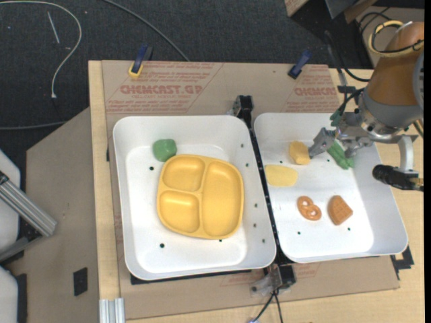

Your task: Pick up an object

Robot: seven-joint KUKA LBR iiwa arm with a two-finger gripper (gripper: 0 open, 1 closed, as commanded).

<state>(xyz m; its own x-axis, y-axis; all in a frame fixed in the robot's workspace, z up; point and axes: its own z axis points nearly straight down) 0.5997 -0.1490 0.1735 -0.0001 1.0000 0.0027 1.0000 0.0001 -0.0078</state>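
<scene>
tray point(201, 197) in left bin point(128, 180)

Single fixed camera above bench point(101, 180), looking down aslant on both bins point(128, 200).

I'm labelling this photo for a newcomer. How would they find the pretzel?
Look in the right bin, in its near half. The pretzel lies just left of a brown pastry and below a pale yellow lump. It alone is a twisted orange loop with holes.
</scene>
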